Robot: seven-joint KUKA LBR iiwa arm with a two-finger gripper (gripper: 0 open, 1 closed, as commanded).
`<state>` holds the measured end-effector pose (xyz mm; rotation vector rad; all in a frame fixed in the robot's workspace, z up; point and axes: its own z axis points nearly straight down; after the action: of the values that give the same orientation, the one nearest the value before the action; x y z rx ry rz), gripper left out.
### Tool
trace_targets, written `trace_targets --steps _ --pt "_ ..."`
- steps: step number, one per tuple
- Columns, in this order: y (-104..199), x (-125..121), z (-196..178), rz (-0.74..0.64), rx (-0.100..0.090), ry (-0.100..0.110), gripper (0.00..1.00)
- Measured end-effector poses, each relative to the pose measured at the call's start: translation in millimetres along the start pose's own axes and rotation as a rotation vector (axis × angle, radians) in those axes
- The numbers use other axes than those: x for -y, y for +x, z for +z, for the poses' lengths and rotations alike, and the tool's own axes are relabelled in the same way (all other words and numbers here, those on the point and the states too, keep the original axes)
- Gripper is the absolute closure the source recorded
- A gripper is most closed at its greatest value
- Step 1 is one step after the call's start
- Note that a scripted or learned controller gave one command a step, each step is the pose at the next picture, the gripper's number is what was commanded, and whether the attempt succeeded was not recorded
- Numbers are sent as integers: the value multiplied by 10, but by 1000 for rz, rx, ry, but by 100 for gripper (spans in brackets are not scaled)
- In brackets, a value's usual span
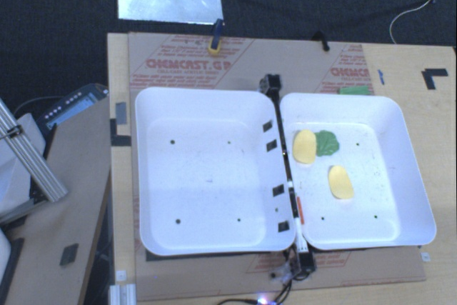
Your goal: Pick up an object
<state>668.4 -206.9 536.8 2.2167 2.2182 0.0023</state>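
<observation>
- Yellow oval piece (pixel 304 146) is lying in the right bin (pixel 407 146), toward 10 o'clock from the bin's middle.
- Green flat piece (pixel 328 143) is touching it at its 3 o'clock side.
- Second yellow oval (pixel 340 182) is sitting apart, at 5 o'clock from the first.
- Left bin (pixel 150 175) is sitting beside the right bin, at its 9 o'clock.
- Gripper: I cannot tell the state of its jaws.

2 white bins (pixel 207 100) (plain, dark-dotted floors) hold 2 yellow pieces (pixel 305 146) and 1 green piece (pixel 328 143).
</observation>
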Motion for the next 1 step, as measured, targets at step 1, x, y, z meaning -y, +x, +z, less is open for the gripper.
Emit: trace_targets --steps 1 --pt "777 172 1243 -8 -7 13 100"
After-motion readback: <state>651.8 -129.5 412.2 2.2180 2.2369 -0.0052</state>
